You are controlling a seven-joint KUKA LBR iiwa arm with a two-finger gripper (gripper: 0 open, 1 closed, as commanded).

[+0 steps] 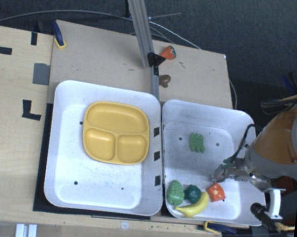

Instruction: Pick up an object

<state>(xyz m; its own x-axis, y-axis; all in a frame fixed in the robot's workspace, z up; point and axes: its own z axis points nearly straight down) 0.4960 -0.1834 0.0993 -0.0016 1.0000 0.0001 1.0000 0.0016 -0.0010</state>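
Grey, your gripper hangs low over the right bin, just above the small red-orange fruit; you cannot tell its opening. Leftward lie a banana, dark green ball and green vegetable; a yellow divided plate sits in the left bin.

Bare bin floor lay left of gripper; green piece up-left, well apart. Crowded just below by orange-red piece, with banana, dark green ball and light green piece down-left along near wall.
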